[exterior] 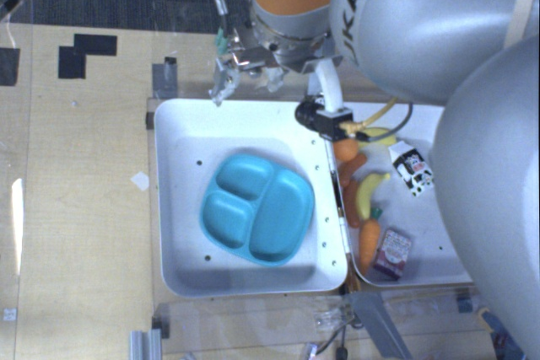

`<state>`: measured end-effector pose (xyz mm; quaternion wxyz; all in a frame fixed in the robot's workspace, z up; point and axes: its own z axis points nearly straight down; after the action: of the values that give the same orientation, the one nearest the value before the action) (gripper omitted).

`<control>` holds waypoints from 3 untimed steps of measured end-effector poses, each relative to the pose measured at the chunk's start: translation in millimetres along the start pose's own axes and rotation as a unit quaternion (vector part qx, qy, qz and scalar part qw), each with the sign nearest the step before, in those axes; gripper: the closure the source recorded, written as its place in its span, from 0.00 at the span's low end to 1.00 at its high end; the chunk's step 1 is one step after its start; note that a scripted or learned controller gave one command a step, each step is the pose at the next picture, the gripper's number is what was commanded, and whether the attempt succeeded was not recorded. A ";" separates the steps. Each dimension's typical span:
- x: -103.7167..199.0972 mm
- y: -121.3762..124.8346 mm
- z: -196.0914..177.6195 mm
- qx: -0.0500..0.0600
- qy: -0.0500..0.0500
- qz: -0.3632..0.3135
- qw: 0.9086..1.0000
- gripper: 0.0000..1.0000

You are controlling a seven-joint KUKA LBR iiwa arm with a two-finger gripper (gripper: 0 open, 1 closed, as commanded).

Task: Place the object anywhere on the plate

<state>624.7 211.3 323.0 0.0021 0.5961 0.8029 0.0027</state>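
The blue plate (pixel 257 208) with three compartments lies in the left white bin (pixel 181 181), and nothing rests on it. My gripper (pixel 247 87) hangs over the far rim of that bin, beyond the plate. Its two pale fingers (pixel 221 87) stand apart with nothing between them. Loose objects lie in the right bin (pixel 439 265): a banana (pixel 368 190), a carrot (pixel 369 237), an orange piece (pixel 347 153), a black-and-white spotted item (pixel 412 169) and a purple box (pixel 391 253).
The grey arm covers the upper right of the view and hides much of the right bin. A black part with yellow cable (pixel 325 119) hangs from the wrist over the divider between the bins. The tan bench (pixel 76 206) stretches to the left.
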 end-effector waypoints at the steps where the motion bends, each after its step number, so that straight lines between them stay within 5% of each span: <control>1: 0.0 0.0 0.0 0.000 0.000 0.000 1.000 0.00; 3: 0.0 0.0 0.0 0.000 0.000 0.000 1.000 0.00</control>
<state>624.7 211.3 323.0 0.0020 0.5961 0.8029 0.0026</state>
